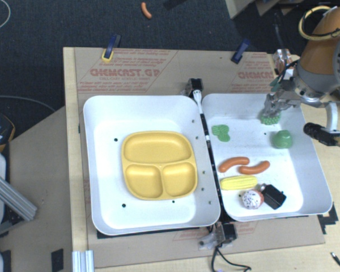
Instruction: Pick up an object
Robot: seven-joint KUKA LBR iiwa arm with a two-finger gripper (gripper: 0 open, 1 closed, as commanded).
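Note:
My gripper point(270, 111) hangs over the far side of the right bin point(311, 169), its fingers down at a small green bumpy object point(268, 118). I cannot tell how the fingers stand around it. A green cup-like piece point(282, 139) lies just right of it, and a flat green leafy piece point(220, 132) sits at the bin's left. Nearer the front lie two sausages point(233, 163) point(255, 167), a yellow corn cob point(238, 182), a speckled white ball point(250, 199) and a black block point(273, 197).
The left bin point(102, 152) holds a yellow divided plate point(158, 164). A black bar point(204, 135) runs between the bins. Clamps point(109, 48) point(239, 51) hold the board's far edge. The arm's grey body point(323, 61) stands over the right bin's far right corner.

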